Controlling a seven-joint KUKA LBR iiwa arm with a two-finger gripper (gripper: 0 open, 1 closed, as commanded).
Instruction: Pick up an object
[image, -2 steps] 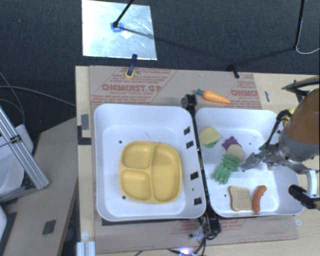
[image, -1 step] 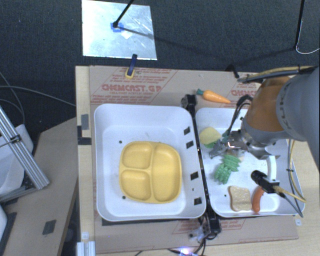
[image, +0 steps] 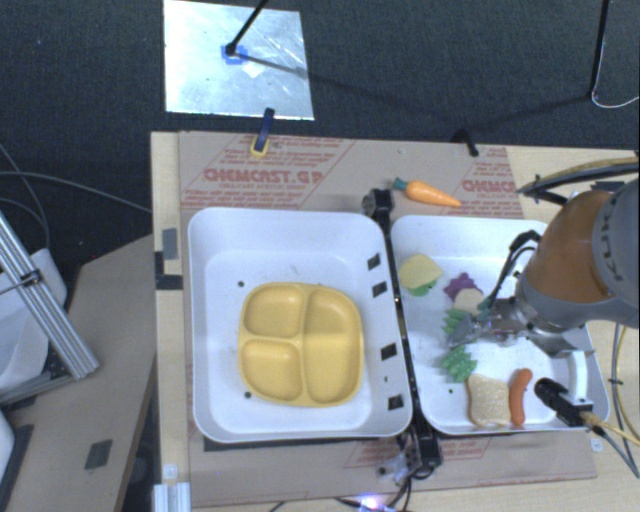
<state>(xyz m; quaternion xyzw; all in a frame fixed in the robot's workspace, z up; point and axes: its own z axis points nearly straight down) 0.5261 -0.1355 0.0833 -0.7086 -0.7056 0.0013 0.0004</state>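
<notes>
The right bin (image: 560, 232) holds toy food. A yellow-green wedge (image: 420, 272) lies at its upper left, with purple grapes (image: 463, 288) beside it. Two green leafy pieces (image: 458, 322) (image: 459, 362) sit in the middle left. A bread slice (image: 488, 399) and a red sausage (image: 518, 394) rest near the front wall. My gripper (image: 484, 324) is low in this bin, its tip right beside the upper leafy piece and just below the grapes. The grey arm with the orange band (image: 578, 250) hides the bin's right part.
The left bin (image: 215, 300) carries a yellow divided plate (image: 301, 343). An orange carrot (image: 428, 193) lies on the cardboard behind the bins. A black clip (image: 378, 203) sits at the seam between the bins. A shiny sheet (image: 238, 58) lies on the floor beyond the bench.
</notes>
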